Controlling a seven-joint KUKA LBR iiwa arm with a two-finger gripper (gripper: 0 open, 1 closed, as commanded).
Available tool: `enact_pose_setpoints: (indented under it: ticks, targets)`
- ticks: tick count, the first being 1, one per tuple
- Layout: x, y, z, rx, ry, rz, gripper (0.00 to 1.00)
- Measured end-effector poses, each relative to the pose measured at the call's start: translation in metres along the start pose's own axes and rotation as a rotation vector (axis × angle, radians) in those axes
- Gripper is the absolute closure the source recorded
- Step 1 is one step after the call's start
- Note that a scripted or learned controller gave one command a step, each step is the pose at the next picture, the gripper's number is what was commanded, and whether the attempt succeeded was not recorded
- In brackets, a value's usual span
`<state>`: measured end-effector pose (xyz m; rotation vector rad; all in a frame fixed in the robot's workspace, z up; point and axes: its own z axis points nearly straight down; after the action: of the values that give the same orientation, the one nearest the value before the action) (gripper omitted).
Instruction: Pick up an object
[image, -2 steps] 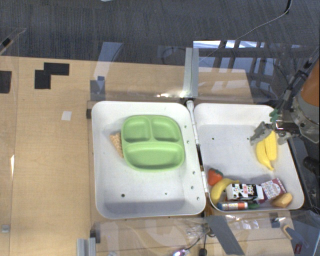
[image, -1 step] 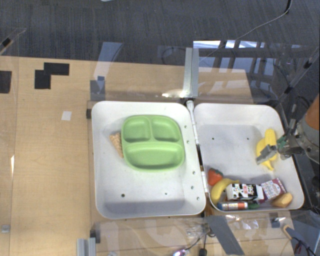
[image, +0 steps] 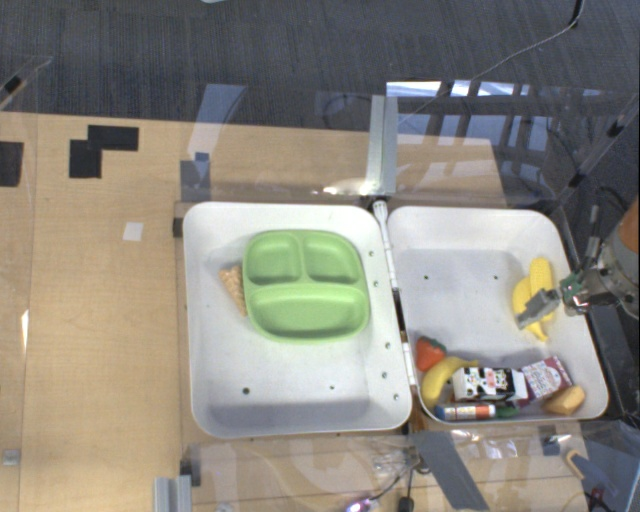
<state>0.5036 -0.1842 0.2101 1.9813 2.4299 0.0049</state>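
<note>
Marker (image: 476, 411) at right bin's front, gripper (image: 541, 304) over banana (image: 535, 285), finger state unclear

Wooden bench (image: 100, 300) bearing two white bins, left (image: 215, 400) and right (image: 450, 240), side by side.

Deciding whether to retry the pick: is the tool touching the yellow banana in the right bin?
Cannot tell. In the camera view the tool overlaps the yellow banana near the right bin edge, but the slant hides any gap or contact.
</note>
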Motion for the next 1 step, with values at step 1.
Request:
enact_pose_setpoints:
  ticks: [1]
  targets:
    - [0.0007,0.0587,0.0593,0.001,0.001,-0.081,0.0]
